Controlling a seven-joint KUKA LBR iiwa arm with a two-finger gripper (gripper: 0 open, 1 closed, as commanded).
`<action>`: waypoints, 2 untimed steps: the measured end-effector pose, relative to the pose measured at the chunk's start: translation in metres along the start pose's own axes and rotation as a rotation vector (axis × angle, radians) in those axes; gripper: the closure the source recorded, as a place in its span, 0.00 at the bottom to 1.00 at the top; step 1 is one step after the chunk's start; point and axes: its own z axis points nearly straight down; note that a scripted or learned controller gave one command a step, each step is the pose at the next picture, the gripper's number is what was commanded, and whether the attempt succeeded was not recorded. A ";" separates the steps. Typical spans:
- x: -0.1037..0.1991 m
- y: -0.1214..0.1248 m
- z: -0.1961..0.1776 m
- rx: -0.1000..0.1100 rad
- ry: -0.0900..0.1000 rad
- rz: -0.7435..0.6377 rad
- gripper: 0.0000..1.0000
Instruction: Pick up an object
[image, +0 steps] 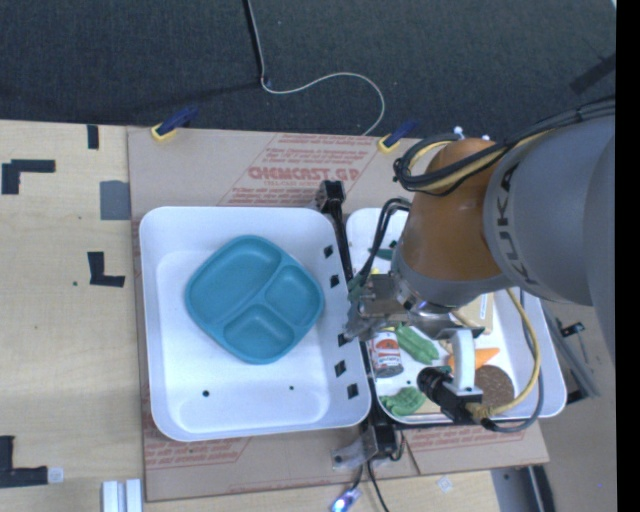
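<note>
Grey KUKA arm (560, 210) with orange band (450, 215), black and yellow cables

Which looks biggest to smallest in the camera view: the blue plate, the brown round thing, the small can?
1. Blue plate, by far the largest.
2. Brown round thing.
3. Small can, close to the brown round thing and partly hidden by the arm, so that order is unsure.

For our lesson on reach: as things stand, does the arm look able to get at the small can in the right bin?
Probably yes. The arm already hangs over the right bin, and the can lies uncovered just below its wrist, with green pieces close beside it.
</note>
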 end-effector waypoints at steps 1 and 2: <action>-0.011 0.002 -0.084 -0.013 -0.001 0.002 1.00; -0.006 0.001 -0.102 -0.006 0.000 0.000 1.00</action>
